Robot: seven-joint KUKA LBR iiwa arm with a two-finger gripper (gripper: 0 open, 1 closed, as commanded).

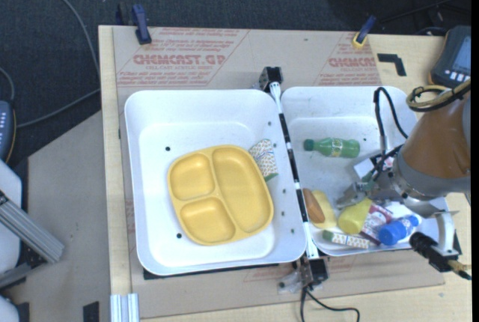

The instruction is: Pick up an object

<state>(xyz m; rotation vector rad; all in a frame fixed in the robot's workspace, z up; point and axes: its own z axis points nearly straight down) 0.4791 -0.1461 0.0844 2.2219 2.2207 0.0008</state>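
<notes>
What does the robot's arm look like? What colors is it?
The arm is a fat round tube, orange-brown on top with a grey ring below. Thin black cables loop beside it. Its gripper is small, grey and metal.

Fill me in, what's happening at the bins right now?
The KUKA arm is reaching into the right bin, its gripper low over a cluster of items near the front: a yellow plastic piece, a hot dog toy and a blue bottle. Nothing is visibly held between its fingers. A green bottle lies apart farther back. The left bin holds a yellow divided plate.
</notes>
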